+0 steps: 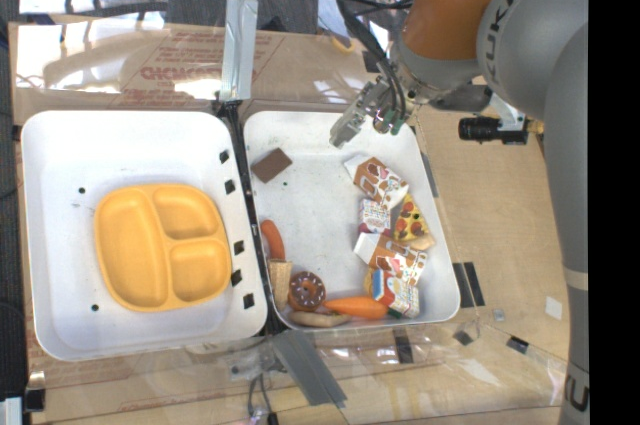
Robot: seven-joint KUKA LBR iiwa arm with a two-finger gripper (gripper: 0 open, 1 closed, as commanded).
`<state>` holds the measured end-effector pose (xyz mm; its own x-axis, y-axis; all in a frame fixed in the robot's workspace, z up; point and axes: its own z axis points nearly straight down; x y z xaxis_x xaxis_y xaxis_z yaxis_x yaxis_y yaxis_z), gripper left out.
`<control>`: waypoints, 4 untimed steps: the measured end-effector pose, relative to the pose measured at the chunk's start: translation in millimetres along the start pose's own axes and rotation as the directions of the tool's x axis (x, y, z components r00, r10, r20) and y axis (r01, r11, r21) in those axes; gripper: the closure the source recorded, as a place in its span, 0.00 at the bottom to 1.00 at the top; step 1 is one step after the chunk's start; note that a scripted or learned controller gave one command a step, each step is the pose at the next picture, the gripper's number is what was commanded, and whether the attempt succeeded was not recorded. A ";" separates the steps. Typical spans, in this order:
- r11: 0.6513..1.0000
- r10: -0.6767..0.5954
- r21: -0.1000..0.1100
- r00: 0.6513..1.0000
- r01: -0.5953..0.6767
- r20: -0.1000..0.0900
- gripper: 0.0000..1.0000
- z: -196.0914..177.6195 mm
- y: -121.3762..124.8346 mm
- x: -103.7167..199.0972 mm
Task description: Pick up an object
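Looking down at a slant on two shallow white bins side by side on a bench. In the left bin [40,213], a yellow divided tray [160,243], lying flat near the middle, three compartments facing up. In the right bin [330,203], a scatter of small toy foods for picking. Near the far left corner, a brown square block [271,164], lying apart from the rest. Along the left wall, an orange-red sausage [272,240], and just in front of it a tan waffle cone [279,275]. Beside the cone, a chocolate doughnut [307,290], touching a pale bread piece [318,318] at the near wall. Next to that, an orange carrot [357,307], lying along the near wall. Down the right side, a loose row of printed cartons [380,181], overlapping one another, with a pizza slice [411,228] among them. Reaching in from the right, the grey arm [560,23] with its orange band, ending in the gripper [365,121] over the far edge of the right bin, above bare white floor, near the topmost carton and apart from the brown block. Cannot tell how far open, nor whether anything is in its grasp. Behind the bins, brown cardboard [180,63] with a strip of grey tape [238,38] standing over the seam.
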<state>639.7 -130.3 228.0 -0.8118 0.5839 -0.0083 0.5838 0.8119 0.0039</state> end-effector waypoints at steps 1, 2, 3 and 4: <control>0.998 0.068 0.003 0.998 -0.068 -0.002 1.00 -13.3 -26.8 -24.3; 0.998 0.068 0.003 0.998 -0.068 -0.003 0.00 -13.0 -26.3 -24.0; 0.979 -0.203 0.002 0.979 0.203 -0.011 0.00 133.3 -61.2 14.9; 0.987 -0.162 0.001 0.987 0.162 -0.005 0.00 133.1 -103.2 40.9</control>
<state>547.4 -190.5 94.1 -0.8957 0.4446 -0.0042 0.4445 0.8958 0.0020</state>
